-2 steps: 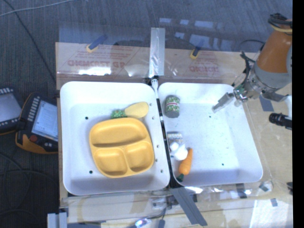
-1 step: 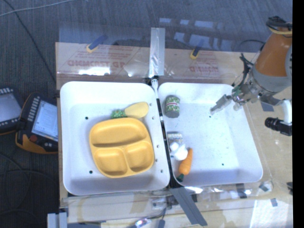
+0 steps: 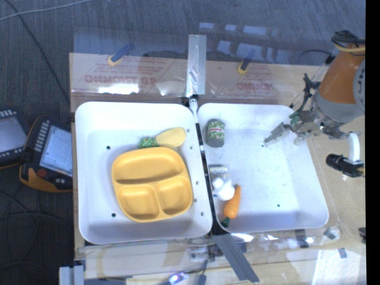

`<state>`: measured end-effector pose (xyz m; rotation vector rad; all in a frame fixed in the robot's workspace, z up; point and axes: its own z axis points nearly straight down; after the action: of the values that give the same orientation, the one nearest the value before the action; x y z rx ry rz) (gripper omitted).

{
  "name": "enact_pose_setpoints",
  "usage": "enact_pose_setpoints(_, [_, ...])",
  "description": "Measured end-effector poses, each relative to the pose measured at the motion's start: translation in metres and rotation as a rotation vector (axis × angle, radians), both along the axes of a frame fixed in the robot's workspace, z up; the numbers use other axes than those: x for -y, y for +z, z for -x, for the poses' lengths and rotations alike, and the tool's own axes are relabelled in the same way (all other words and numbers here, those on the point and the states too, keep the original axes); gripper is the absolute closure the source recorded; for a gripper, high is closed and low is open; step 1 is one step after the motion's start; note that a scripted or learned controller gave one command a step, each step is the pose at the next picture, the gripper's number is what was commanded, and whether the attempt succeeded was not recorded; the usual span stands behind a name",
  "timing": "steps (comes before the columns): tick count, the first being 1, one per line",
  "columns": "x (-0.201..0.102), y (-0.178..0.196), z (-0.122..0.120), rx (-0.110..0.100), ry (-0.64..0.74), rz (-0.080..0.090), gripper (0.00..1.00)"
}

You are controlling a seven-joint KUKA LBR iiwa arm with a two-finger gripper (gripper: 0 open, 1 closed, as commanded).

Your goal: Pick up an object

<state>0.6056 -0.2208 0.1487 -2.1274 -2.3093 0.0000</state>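
From the overhead camera I see the gripper [image 3: 272, 138] over the right bin [image 3: 297, 183], near its far right side; whether it is open or closed I cannot tell. A small labelled can [image 3: 215, 132], print unreadable, lies by the divider, a carrot [image 3: 232, 202] nearer me. The left bin [image 3: 95, 159] holds a yellow tray [image 3: 152, 182]. Red mirrored lettering on the board [image 3: 119, 76] behind is illegible.

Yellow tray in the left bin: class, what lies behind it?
Behind the yellow tray, a pale yellow piece and something green touch its far rim. The tray covers part of the green thing, so its shape stays unclear.
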Motion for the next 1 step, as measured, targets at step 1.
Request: enact_pose_setpoints(1, [-0.0337, -0.029, -0.0424, 0.0, 0.027, 0.002, 0.0])
